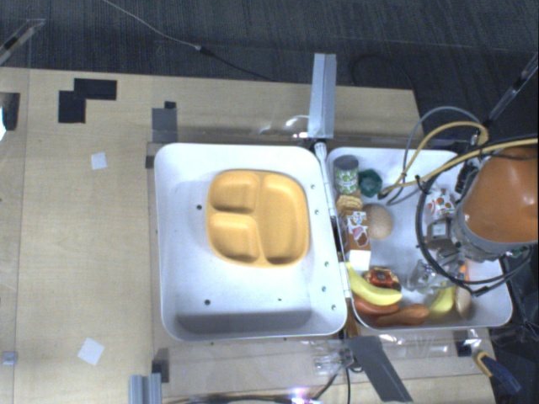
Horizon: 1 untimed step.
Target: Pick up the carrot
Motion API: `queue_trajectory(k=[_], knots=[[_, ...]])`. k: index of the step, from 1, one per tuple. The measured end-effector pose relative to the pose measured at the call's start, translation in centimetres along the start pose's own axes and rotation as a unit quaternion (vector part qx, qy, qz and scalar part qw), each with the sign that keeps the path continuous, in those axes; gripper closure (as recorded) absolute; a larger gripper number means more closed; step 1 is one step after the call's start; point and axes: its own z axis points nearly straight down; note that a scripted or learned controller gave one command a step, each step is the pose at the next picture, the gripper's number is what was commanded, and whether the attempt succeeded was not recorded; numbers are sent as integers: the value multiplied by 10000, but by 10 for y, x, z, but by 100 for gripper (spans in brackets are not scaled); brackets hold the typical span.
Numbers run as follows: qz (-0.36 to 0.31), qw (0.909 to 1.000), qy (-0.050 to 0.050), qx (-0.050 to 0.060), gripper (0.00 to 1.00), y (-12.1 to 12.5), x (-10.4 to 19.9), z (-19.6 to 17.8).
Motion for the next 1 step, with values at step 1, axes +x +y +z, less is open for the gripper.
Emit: queue_trajectory(k=[1], knots=[[-1486,9889,-1,-8,100,4,45,-5]])
